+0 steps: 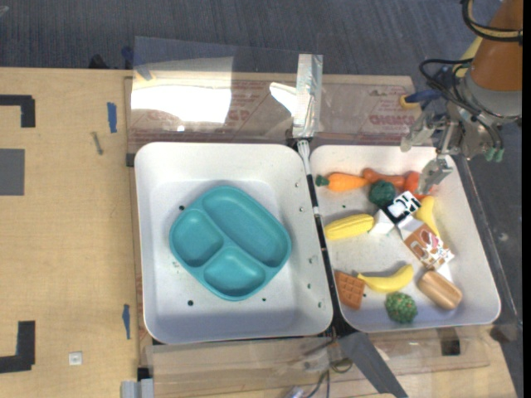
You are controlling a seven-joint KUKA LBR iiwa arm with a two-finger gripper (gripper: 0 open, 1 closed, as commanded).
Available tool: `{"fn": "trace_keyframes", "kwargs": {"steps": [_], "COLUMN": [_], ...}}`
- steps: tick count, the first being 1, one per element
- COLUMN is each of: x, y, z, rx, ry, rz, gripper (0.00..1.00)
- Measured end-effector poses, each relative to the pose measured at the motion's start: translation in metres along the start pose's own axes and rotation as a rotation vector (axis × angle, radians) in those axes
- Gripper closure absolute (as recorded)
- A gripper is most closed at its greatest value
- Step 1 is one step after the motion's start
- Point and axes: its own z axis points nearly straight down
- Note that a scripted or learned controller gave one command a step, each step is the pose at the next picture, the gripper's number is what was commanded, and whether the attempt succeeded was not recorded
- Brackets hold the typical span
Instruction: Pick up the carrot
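Note:
The carrot [346, 182] is orange with a green stub at its left end. It lies flat near the back wall of the right bin [485, 280], close to the divider between the bins. My gripper [435, 172] hangs over the back right part of that bin, to the right of the carrot and well apart from it. Between them lie a red-orange piece [395, 177] and a dark green vegetable [382, 193]. I see nothing held in the gripper.
The right bin also holds a yellow corn cob [348, 225], a black-and-white box [403, 208], a banana [388, 279], a waffle [350, 289], a green broccoli [401, 307] and a bread roll [439, 289]. A teal divided plate [231, 240] sits in the left bin [158, 305].

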Motion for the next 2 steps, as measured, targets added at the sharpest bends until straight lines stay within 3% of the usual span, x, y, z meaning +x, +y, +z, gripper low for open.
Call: {"fn": "trace_keyframes", "kwargs": {"steps": [1,2], "x": [0.004,0.095], "y": [0.065,0.082], "z": [0.080,0.115], "rx": [-0.004,0.000], "ry": [0.009,-0.001], "rz": [0.037,0.026], "gripper": [0.00,0.00]}}
